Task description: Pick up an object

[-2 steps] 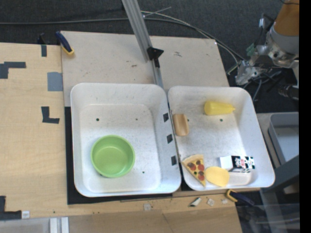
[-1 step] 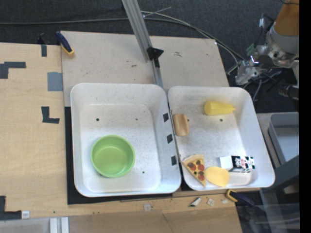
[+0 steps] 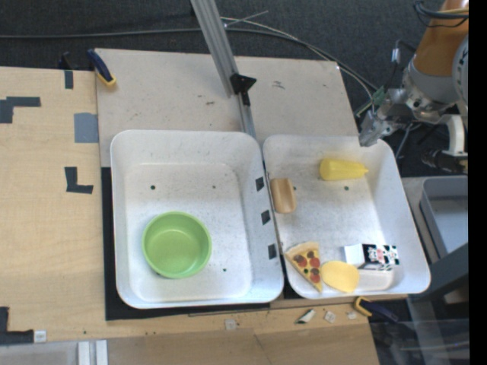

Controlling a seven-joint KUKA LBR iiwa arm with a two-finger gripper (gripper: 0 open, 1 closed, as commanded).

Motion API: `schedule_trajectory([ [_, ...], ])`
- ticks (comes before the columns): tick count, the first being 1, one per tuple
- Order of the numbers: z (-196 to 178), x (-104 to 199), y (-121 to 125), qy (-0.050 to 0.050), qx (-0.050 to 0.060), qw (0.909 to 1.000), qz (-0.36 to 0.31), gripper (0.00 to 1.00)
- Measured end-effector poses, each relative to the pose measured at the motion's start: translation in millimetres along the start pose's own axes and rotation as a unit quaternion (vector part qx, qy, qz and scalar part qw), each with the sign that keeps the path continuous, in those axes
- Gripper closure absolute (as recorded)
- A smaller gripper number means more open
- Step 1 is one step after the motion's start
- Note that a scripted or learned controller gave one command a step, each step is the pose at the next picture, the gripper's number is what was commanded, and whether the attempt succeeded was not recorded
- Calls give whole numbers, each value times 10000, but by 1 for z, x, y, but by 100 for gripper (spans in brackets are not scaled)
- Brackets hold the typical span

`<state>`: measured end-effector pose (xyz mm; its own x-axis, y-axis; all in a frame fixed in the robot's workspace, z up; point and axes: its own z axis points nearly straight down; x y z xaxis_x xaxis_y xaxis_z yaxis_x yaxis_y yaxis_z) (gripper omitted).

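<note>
The gripper (image 3: 370, 131) hangs over the far right corner of the right bin (image 3: 396, 173), near a yellow block (image 3: 342, 169). That bin also holds a brown bun (image 3: 283, 195), a pizza slice (image 3: 304, 264), a yellow disc (image 3: 340, 276) and a small white box (image 3: 371, 258). A green bowl (image 3: 176, 244) sits in the left bin (image 3: 129, 204).

my bench (image 3: 46, 226), light wood, grey tape patches, beige board (image 3: 175, 90) on it, two white bins (image 3: 125, 204) side by side

Green bowl (image 3: 176, 243), yellow banana (image 3: 342, 169), red-spotted pizza slice (image 3: 305, 264), white bins (image 3: 125, 204).
</note>
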<state>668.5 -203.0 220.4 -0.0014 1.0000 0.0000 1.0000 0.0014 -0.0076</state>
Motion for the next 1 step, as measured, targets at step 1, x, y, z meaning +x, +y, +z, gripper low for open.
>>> schedule_trajectory([
  [1, 54, 8, 6, 1, -2, 10000, -3, 0],
])
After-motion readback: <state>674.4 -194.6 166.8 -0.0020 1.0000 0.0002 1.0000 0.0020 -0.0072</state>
